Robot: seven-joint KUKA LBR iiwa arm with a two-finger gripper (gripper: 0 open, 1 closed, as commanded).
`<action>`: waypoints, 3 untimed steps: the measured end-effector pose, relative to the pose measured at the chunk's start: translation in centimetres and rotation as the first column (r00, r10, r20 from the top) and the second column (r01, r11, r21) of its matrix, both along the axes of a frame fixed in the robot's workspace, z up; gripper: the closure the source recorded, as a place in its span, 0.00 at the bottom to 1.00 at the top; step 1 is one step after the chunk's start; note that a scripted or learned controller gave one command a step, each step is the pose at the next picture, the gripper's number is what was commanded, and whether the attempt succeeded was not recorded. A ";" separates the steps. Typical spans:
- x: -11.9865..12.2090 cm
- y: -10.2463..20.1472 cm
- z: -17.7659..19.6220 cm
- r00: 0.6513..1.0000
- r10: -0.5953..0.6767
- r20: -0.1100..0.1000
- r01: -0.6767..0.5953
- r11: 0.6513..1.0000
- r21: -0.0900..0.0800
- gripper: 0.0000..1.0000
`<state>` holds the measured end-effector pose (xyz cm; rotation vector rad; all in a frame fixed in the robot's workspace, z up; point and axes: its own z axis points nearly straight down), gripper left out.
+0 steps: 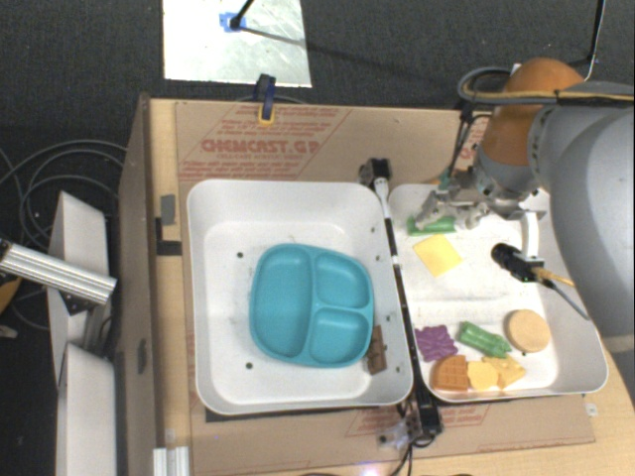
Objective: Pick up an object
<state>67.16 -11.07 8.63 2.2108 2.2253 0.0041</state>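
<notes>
The arm [585,157] runs off the right edge. It hides the right bin's [585,365] far corner. The green piece [433,225] lies partly under the tool [451,204].

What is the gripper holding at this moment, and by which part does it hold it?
It cannot be told. The gripper sits low over the right bin, at a green piece beside the yellow slice, but no grasp is visible.

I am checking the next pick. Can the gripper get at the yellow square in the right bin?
Probably yes. The gripper hangs at the far end of the right bin, just beyond the yellow square, which lies flat with nothing on top of it.
</notes>
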 end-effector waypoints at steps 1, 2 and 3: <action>-1.8 2.0 0.0 1.000 -0.001 0.000 0.001 1.000 0.001 0.00; -2.7 1.1 0.0 1.000 -0.006 0.001 0.006 1.000 0.001 0.00; -4.1 1.3 0.1 1.000 -0.006 0.002 0.006 1.000 0.000 0.00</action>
